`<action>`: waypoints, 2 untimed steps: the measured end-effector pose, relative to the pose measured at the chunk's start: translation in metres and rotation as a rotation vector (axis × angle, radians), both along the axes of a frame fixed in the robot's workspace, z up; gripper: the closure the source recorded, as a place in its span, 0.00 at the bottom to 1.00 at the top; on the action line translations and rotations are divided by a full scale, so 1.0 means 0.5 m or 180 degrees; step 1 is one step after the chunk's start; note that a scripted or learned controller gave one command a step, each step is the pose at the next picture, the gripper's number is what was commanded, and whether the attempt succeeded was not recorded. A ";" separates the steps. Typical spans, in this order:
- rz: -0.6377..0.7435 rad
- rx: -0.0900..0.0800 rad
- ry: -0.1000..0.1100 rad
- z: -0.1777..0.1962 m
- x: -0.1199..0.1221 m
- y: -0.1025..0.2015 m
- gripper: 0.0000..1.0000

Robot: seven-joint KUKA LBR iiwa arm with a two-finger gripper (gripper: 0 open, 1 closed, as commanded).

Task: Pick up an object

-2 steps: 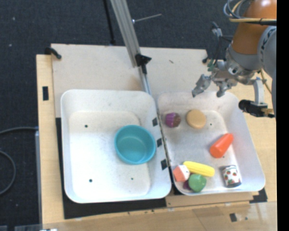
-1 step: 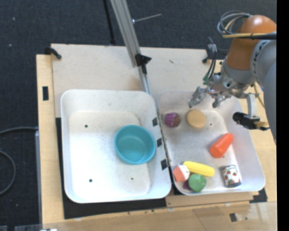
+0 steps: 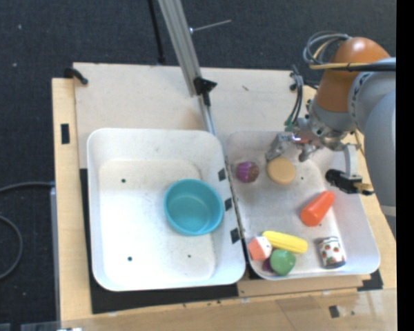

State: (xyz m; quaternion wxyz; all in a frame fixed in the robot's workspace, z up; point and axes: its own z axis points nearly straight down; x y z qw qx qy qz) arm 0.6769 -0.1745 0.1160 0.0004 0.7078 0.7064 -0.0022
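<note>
Right now the gripper [image 3: 290, 149] hangs low in the right bin [image 3: 362, 243], its two fingers spread apart with nothing between them. Just below it lies a tan round object [image 3: 281, 172] — near the fingertips, though contact is unclear. Left of that sits a purple ball [image 3: 246, 172]. Farther below-right lies an orange cylinder [image 3: 317, 208]; well below, a yellow banana [image 3: 285, 241], a green ball [image 3: 282, 262] and a small can [image 3: 330, 252]. Far left — a blue bowl [image 3: 193, 207] in the left bin [image 3: 103, 185].

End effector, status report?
End effector above round tan disc, right bin. Nothing held. Purple ball beside the disc.
</note>
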 end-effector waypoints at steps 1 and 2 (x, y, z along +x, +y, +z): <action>0.0003 -0.0009 -0.0023 0.031 0.003 -0.002 1.00; 0.0013 0.0009 -0.0032 0.123 0.017 -0.006 1.00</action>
